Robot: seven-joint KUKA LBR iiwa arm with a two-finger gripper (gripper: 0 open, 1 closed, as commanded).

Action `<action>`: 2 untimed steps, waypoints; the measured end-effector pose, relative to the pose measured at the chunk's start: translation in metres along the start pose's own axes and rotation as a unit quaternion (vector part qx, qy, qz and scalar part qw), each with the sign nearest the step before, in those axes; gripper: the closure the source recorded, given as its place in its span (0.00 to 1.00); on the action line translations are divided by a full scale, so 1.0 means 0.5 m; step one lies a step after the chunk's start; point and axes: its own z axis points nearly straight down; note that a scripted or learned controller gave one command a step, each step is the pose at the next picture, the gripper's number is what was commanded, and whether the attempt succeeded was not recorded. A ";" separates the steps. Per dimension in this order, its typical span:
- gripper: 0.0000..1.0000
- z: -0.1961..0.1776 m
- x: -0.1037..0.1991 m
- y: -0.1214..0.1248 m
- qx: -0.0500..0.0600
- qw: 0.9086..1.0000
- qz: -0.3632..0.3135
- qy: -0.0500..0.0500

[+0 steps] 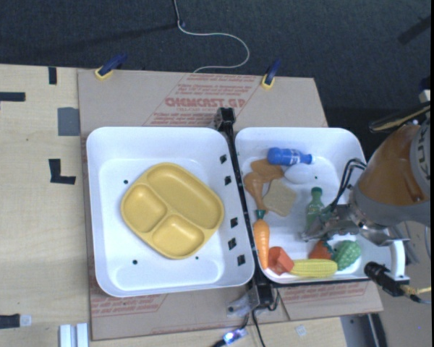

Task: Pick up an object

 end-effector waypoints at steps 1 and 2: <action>1.00 -0.095 -0.010 0.016 -0.003 1.000 0.000 -0.002; 1.00 -0.221 -0.011 0.020 -0.004 1.000 0.000 -0.002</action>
